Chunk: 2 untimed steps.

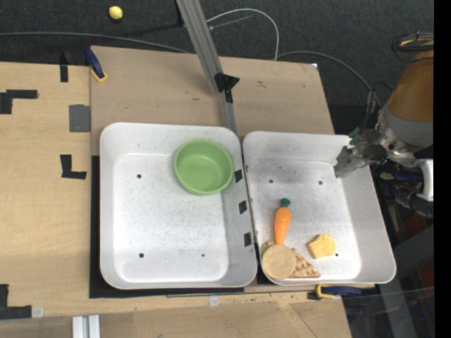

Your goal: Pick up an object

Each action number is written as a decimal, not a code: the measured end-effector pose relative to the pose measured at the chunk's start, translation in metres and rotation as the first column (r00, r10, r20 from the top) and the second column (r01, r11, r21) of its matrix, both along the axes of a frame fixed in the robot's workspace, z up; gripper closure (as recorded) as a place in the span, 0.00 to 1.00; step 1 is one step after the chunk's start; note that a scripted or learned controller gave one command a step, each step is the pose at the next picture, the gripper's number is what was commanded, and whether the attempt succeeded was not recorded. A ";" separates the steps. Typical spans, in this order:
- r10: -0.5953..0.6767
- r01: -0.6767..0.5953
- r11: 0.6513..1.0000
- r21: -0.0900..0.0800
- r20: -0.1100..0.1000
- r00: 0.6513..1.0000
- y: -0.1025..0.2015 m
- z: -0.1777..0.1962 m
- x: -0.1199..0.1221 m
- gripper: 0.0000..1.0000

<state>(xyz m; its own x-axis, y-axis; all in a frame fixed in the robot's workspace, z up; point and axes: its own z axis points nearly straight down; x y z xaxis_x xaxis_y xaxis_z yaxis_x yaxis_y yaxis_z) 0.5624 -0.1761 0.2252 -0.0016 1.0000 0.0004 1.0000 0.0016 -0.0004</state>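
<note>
Beside the right bin's (366, 210) far rim, the claw (350, 159) grips nothing visible, spread or pressed I cannot tell, the carrot (282, 224) below-left unpicked.

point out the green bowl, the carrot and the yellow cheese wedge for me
green bowl (204, 166): camera view, left bin, on the bowl's inner floor.
carrot (282, 224): camera view, right bin, on the middle of its orange body.
yellow cheese wedge (322, 246): camera view, right bin, on its top face.
</note>
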 end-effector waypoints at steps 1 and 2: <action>0.005 -0.005 1.000 0.002 0.000 1.000 0.054 0.010 -0.012 1.00; 0.005 -0.005 1.000 0.001 0.000 1.000 0.105 0.018 -0.022 1.00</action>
